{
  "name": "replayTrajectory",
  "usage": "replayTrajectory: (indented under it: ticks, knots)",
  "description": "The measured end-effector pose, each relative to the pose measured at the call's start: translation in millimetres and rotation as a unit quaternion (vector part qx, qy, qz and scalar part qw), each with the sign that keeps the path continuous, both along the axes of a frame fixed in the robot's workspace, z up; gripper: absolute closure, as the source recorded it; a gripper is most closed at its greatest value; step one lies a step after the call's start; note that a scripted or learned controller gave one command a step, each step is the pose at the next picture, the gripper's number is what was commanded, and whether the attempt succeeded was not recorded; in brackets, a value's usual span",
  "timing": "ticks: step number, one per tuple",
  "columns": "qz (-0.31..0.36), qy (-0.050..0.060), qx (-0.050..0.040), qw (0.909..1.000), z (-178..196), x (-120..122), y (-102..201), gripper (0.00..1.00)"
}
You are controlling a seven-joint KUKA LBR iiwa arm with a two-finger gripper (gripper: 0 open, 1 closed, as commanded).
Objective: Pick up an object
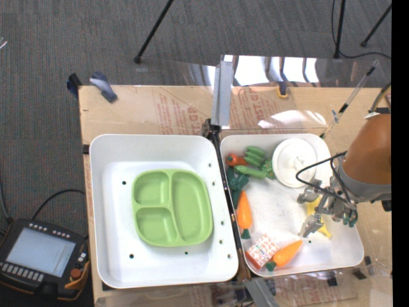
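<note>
In the camera view, two shallow white bins are seen side by side on the cardboard-covered surface (pixel 147 110). The left bin (pixel 108 165) occupies the centre left of the frame, and a green divided plate (pixel 172 207) is laid flat in its middle.

The right bin (pixel 348 251) sits at the lower right, and several things are gathered in it. A white round lid (pixel 295 162) is placed near its upper edge, with green toy vegetables (pixel 255 160) just to the left of it, next to a small red piece (pixel 234 160). An orange carrot (pixel 244 211) is laid along the bin's left wall. Near the lower edge, a red and white carton (pixel 261 251) is seen touching a second carrot (pixel 285 253) (its green top points lower left). A yellow object (pixel 317 217) lies right of centre, partly hidden.

The arm (pixel 370 155) enters from the right edge, and the gripper (pixel 317 217) is positioned low over the yellow object. The fingers are seen spread apart, and nothing is gripped between them.
</note>
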State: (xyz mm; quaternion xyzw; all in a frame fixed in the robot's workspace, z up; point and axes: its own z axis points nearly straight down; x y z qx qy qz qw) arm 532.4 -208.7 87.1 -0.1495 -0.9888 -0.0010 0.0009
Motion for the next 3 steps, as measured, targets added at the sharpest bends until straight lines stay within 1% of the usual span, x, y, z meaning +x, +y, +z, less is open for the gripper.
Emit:
replayTrajectory:
  ticks: [1,2,3]
  knots:
    - [0.004,-0.001,0.0002,1.0000,10,2,2,1.00]
    - [0.004,-0.001,0.0002,1.0000,10,2,2,0.00]
    - [0.007,-0.002,0.0001,1.0000,20,3,3,1.00]
